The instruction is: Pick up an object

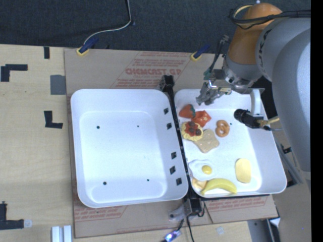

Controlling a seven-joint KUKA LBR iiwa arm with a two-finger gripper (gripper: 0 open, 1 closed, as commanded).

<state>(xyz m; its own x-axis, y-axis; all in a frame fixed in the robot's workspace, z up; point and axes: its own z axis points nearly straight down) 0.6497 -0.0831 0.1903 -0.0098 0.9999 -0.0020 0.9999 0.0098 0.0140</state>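
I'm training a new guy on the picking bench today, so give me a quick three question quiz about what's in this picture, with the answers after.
1. True or false: the toy food lies in the left bin.
2. Which item lies nearest the front edge of the right bin? A) pretzel B) banana C) slice of bread
3. Fill in: the gripper hangs over the right bin's ____ corner, above the red pile.

Key
1. False; all of it lies in the right bin.
2. B, the banana, beside the fried egg.
3. Back left, close to the divider between the bins.
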